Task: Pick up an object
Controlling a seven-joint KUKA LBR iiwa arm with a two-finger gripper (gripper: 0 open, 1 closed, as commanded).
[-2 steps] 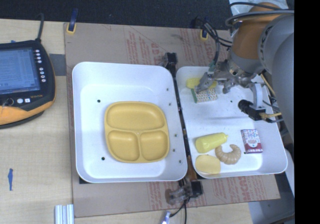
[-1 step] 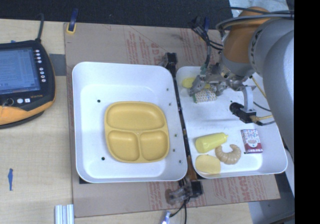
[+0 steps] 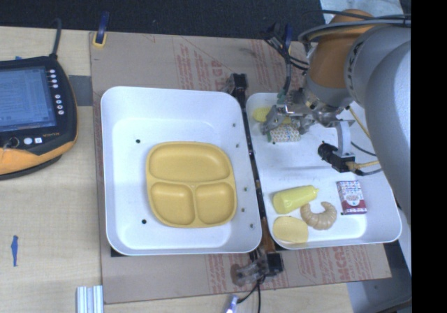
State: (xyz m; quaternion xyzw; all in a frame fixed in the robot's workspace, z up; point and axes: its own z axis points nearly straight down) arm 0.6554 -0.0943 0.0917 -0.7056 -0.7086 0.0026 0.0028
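Observation:
My gripper [image 3: 281, 123] hangs low over the far left part of the right bin [image 3: 377, 231], right above a small speckled whitish object [image 3: 284, 135]. A bit of yellow [image 3: 260, 114] peeks out just left of the gripper. Near the bin's front lie a yellow cylinder-like piece [image 3: 294, 198], a flat yellow piece [image 3: 290, 229], a tan curled croissant-like object [image 3: 319, 215] and a small red and white packet [image 3: 350, 196]. The arm's body hides the bin's far right part.
The left bin [image 3: 122, 165] holds a yellow three-compartment tray [image 3: 190, 183]. A teach pendant [image 3: 31, 112] lies on the bench at the far left. Cables and a black connector [image 3: 335, 156] trail over the right bin's right side.

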